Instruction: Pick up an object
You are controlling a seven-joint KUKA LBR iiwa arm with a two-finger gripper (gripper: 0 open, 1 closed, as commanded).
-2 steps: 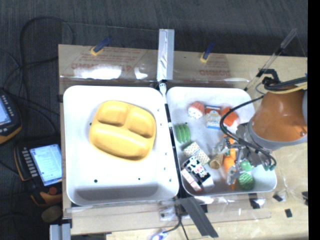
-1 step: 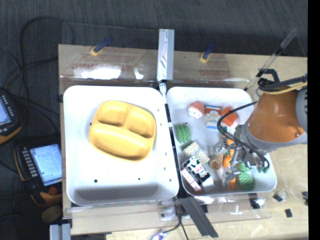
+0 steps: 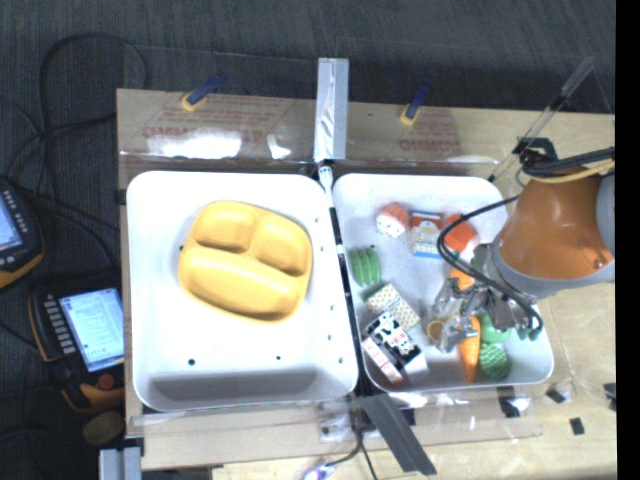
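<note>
My gripper point(image 3: 452, 320) reaches down into the right bin point(image 3: 440, 186), over its lower right part. Its metal fingers sit just left of an orange carrot point(image 3: 470, 356) and a green toy point(image 3: 493, 360). The orange wrist band point(image 3: 552, 230) covers the bin's right side. Left of the gripper lie a checkered packet point(image 3: 393, 306) and a black and white cow-print box point(image 3: 393, 348). Further up are a green ridged item point(image 3: 364, 265), a red and white item point(image 3: 392, 219) and a small carton point(image 3: 426, 234). I see nothing clearly between the fingers.
The left bin point(image 3: 160, 368) holds a large yellow moulded tray point(image 3: 246, 257). A divider rail point(image 3: 338, 258) separates the bins. Cables and handheld devices point(image 3: 85, 328) lie on the floor at the left. Black cables point(image 3: 462, 230) loop near the wrist.
</note>
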